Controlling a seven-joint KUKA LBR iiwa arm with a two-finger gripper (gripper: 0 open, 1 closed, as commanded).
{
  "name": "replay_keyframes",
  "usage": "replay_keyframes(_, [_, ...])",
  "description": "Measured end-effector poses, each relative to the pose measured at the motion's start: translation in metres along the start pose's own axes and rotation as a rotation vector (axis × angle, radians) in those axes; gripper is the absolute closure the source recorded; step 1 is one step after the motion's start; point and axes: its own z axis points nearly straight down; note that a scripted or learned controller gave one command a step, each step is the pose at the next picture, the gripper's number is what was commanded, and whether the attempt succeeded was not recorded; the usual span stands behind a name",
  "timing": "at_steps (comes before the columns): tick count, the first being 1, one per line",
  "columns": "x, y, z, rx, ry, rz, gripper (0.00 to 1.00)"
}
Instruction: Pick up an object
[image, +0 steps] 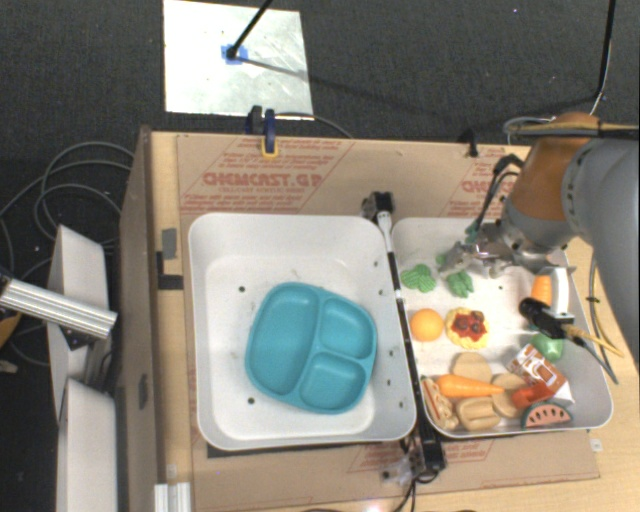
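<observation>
Arm: we see the grey KUKA arm with its orange band (545, 180) reaching in over the back of the right shallow white bin (600, 400).
Gripper: the two-finger gripper (472, 252) hangs low near that bin's rear, just above and beside two green leafy toy vegetables (438, 278).
Fingers: we cannot tell whether they are spread or pressed together; nothing shows between them.
Candidates: the right bin also bears a round orange toy fruit (427, 325), a small yellow tart with red topping (467, 327), an orange toy carrot (467, 386) and more toy food along its front.
Left bin: the left shallow white bin (225, 400) holds a teal divided plastic plate (310, 345), well apart from the gripper.
Progress: we judge that no object is lifted yet; closing on a piece and raising it remain.
</observation>
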Motion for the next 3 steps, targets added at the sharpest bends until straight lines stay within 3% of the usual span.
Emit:
replay_keyframes(1, [0.027, -0.004, 0.005, 0.018, 0.004, 0.000, 0.00])
replay_keyframes(2, [0.026, -0.003, -0.006, 0.014, 0.004, -0.001, 1.00])
replay_keyframes(3, [0.073, -0.027, -0.112, 0.010, 0.005, -0.002, 1.00])
